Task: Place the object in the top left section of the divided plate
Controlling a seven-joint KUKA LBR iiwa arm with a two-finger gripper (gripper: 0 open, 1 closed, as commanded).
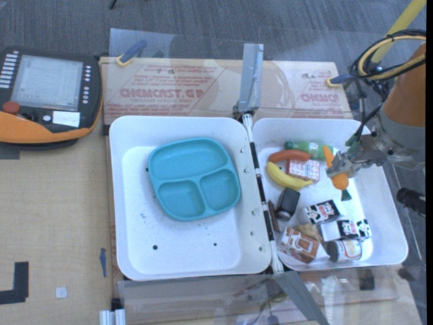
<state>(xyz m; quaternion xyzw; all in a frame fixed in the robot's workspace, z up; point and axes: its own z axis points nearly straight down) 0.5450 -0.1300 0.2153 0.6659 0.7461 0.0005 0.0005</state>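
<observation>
Hovering jaws [340,170] over orange toy [340,180], grip state unclear, banana [283,177] beside, teal divided plate [194,179] left bin

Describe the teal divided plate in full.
The teal divided plate looks like smooth matte plastic, a rounded rectangle with raised ridges splitting it into one long section and two smaller ones. It lies flat and slightly rotated on the floor of the left white bin, apart from its walls. Nothing sits in any section.

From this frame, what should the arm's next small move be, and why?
Probably lift straight up a little. The gripper sits low in the right bin at an orange object, while the divided plate lies in the left bin; a lift would show whether it holds anything.
</observation>
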